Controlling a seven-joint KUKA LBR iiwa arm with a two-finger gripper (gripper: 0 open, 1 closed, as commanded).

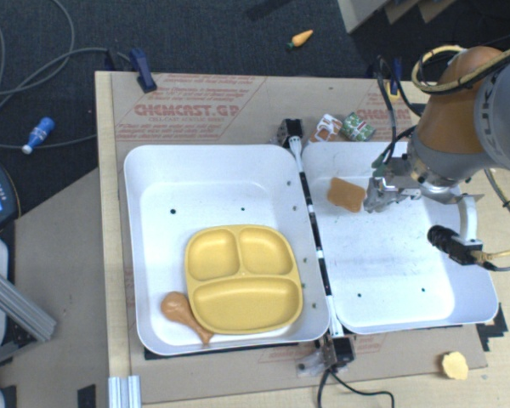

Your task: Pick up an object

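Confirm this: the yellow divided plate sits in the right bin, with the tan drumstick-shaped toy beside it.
Not quite. The camera view shows the yellow divided plate in the left bin, not the right bin. The rest holds: the tan drumstick-shaped toy lies beside it, against its lower left edge.

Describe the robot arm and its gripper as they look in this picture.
The arm is grey with rounded, bulky housings and a broad orange band above the wrist. A pale yellowish cable loops beside that band, and black cabling runs nearby. The gripper is bare grey metal, small and blocky, with a black cylindrical part mounted below the wrist.
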